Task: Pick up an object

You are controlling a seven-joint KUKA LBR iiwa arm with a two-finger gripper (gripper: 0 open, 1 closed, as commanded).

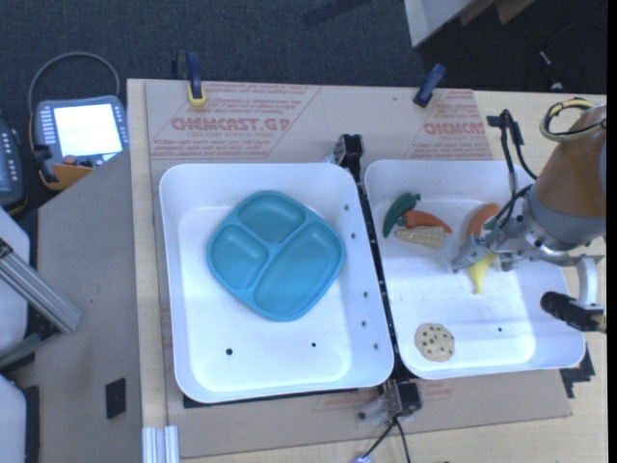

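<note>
In the right bin [511,350], my gripper [482,258] hangs low over the middle with its fingers spread open. A small yellow banana-like piece [478,277] lies on the bin floor just under and between the fingertips, and nothing is lifted. An orange sausage-shaped piece [481,220] sits just behind the gripper. Further left lie an orange carrot [427,220] with a green top [399,210] and a pale flat slice [420,238]. A round cookie [435,341] rests near the bin's front edge.
The left bin [193,355] holds a blue divided plate [278,254]. A black divider [371,258] with clamps runs between the bins. My arm's orange band [576,177] and grey wrist cover the right bin's far right side.
</note>
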